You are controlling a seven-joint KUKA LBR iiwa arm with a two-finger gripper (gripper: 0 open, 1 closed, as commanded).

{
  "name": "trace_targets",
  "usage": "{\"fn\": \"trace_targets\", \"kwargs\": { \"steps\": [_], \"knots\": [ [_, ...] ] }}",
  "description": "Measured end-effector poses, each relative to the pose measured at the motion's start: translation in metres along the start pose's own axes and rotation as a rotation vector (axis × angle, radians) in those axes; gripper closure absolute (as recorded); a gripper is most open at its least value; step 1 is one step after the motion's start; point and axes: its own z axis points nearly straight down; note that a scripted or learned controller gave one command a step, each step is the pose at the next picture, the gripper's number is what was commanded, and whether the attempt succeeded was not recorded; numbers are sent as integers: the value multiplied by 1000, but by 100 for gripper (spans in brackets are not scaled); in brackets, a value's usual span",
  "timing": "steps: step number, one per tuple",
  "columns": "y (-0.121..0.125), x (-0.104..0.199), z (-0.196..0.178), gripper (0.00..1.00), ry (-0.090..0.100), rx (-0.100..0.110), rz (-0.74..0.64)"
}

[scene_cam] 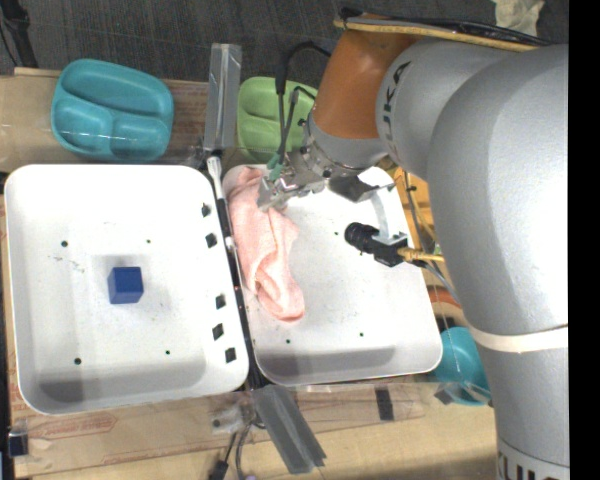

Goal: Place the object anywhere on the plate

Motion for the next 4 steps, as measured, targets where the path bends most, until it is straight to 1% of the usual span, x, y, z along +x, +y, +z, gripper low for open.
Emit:
{"fn": "trace_targets", "kwargs": {
  "steps": [1,2,3,4],
  "knots": [
    [-4,75,1,100,0,3,413],
    [-5,137,1,100,-1,4,490],
    [-14,187,45,100,-1,2,539],
    [15,125,0,100,0,-1,413]
  ]
}}
